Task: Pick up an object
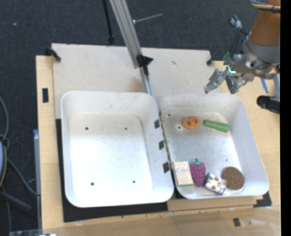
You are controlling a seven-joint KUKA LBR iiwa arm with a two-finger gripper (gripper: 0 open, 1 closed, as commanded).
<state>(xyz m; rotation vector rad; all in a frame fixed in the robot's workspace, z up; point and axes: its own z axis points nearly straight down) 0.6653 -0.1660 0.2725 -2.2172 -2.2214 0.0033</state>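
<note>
even bright light, soft shadows, slightly blurry overall.

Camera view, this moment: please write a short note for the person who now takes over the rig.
Gripper: open, holding nothing, above the far rim of the right bin.
Things, all in the right bin: orange piece and green stick at the far end; yellow box, purple item, red-and-white item and brown disc along the near wall.
Done: nothing picked yet.
Left: descend, grasp one object, lift.
</note>
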